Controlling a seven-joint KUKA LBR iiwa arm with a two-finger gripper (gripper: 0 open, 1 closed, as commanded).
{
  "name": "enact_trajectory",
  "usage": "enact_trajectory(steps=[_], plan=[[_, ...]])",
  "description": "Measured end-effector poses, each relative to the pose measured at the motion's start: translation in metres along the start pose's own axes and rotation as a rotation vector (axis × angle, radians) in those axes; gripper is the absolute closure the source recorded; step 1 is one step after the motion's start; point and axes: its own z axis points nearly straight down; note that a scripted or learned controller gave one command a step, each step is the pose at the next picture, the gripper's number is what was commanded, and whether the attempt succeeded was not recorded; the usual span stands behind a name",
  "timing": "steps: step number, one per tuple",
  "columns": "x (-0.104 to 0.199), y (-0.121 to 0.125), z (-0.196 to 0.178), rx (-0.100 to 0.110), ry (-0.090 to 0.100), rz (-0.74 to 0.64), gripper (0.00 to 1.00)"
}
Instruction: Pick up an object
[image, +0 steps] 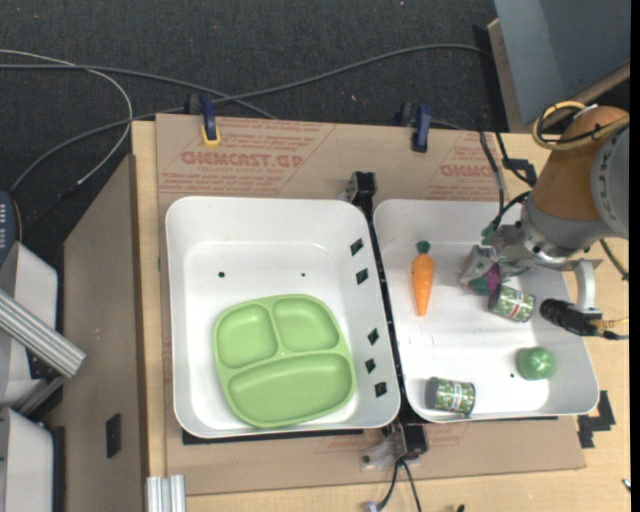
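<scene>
Gripper (487, 272) low in right bin (450, 225), just beside a small can (513, 304); finger state unclear, possibly touching it. Toy carrot (423, 283) left; second can (451, 396) and green ball (535, 363) nearer front.

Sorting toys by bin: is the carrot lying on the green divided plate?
No, the carrot lies on the right bin's floor; the green plate sits in the left bin.
</scene>
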Motion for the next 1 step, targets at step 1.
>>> enact_trajectory(steps=[1], plan=[[0.0027,0.0039,-0.0646,-0.007,-0.003,-0.001,1.0]])
